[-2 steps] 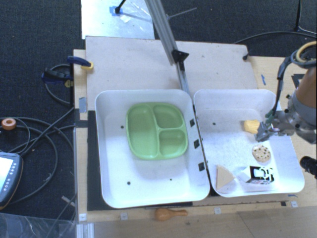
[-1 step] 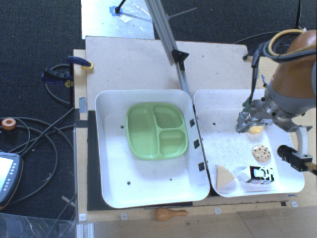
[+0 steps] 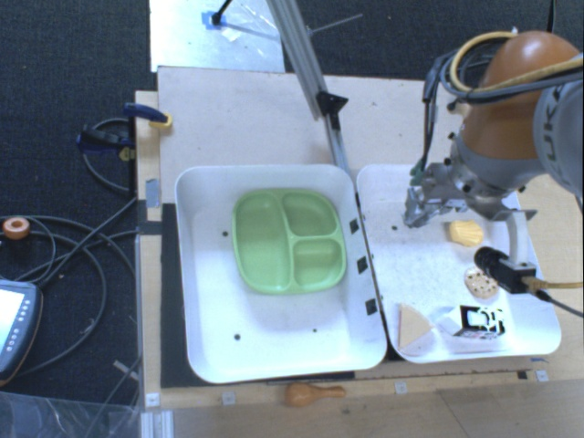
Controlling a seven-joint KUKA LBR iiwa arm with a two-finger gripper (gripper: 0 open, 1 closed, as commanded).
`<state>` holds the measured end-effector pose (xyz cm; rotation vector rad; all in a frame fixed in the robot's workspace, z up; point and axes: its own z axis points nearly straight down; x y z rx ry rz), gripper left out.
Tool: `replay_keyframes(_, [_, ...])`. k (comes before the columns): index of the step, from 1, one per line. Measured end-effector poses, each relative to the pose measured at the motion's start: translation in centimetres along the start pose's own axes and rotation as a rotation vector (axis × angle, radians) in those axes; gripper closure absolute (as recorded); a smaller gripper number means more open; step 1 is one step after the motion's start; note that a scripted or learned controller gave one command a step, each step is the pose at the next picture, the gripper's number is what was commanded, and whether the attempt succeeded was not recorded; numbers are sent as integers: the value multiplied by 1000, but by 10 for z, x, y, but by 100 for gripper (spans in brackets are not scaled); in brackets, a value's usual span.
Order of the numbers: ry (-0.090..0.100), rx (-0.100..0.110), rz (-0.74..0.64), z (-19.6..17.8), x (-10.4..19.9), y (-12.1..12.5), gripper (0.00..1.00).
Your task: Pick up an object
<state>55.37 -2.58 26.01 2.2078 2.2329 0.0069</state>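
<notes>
- While the tool (image 3: 418, 210) hangs over the upper left part of the right bin (image 3: 383, 190), the nearest loose thing is a yellow block (image 3: 465, 234), lying just to the tool's right on the bin floor and apart from it.
- Farther toward the near edge of that bin lies a round speckled biscuit-like piece (image 3: 480, 283), partly behind a black cylinder (image 3: 500, 270) on the arm.
- At the near left corner of the right bin sits a pale wedge (image 3: 415, 327), well apart from the tool.
- Beside the wedge, at the near edge, lies a small black-and-white item (image 3: 481, 321); what it is I cannot tell.
- The tool points down at the bin floor; whether its tips are apart or together I cannot tell, since they blur into one grey mass from this angle, and nothing visible sits between them.
- Whether the tool touches the bin floor cannot be told either.
- The left bin (image 3: 210, 336) holds a green divided tray (image 3: 290, 241), lying flat near its middle, well apart from the tool.
- On the desk (image 3: 237, 117) in front of the bins lies a small wooden piece (image 3: 313, 393).
</notes>
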Motion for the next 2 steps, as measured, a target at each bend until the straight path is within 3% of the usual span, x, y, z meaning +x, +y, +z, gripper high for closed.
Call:
replay_keyframes(1, [-1, 1, 2, 7, 35, 30, 100])
replay_keyframes(2, [0, 1, 0, 18, 90, 62, 100])
